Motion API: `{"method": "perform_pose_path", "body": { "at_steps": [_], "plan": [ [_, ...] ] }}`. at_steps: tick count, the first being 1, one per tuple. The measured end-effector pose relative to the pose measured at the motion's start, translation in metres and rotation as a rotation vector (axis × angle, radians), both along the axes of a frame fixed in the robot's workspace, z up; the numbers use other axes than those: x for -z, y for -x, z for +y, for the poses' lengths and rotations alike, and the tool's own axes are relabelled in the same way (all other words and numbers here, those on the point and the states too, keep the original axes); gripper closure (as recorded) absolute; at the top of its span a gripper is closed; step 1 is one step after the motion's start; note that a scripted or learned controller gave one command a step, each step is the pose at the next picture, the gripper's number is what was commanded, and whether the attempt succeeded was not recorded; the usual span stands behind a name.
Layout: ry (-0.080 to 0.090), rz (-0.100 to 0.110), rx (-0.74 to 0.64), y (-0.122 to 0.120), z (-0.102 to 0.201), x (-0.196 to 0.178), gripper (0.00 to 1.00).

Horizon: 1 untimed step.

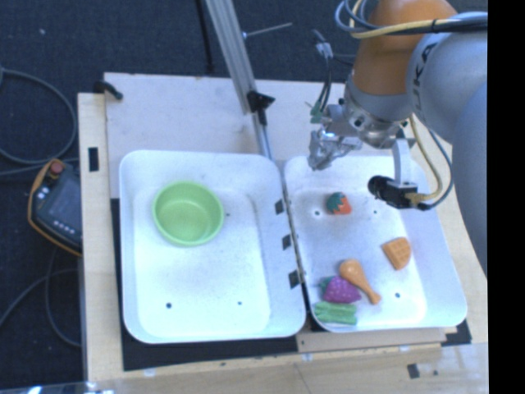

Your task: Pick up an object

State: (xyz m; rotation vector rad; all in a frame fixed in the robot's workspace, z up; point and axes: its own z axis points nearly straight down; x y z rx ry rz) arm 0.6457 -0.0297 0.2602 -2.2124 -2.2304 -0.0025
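My gripper (pixel 318 159) hangs over the far left corner of the right bin (pixel 435 302), with nothing visible between its fingers. Below and to its right in that bin lies a small orange-and-green toy (pixel 337 204). An orange wedge (pixel 397 253) sits further right. Near the front lie an orange drumstick-shaped toy (pixel 359 279), a purple grape bunch (pixel 340 290) and a green piece (pixel 335 313). A light green bowl (pixel 189 213) rests in the left bin (pixel 205 302).
A slanted metal pole (pixel 238 60) rises behind the bins, its clamp near the bins' shared edge. A black cable connector (pixel 392 190) hangs from the arm over the right bin. A teach pendant (pixel 56 208) lies off the bench at left.
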Motion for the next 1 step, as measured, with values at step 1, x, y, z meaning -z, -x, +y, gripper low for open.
{"method": "perform_pose_path", "body": {
  "at_steps": [1],
  "plan": [
    [0.002,0.002,0.002,-0.0037,0.051,0.0174,1.0]
  ]
}}
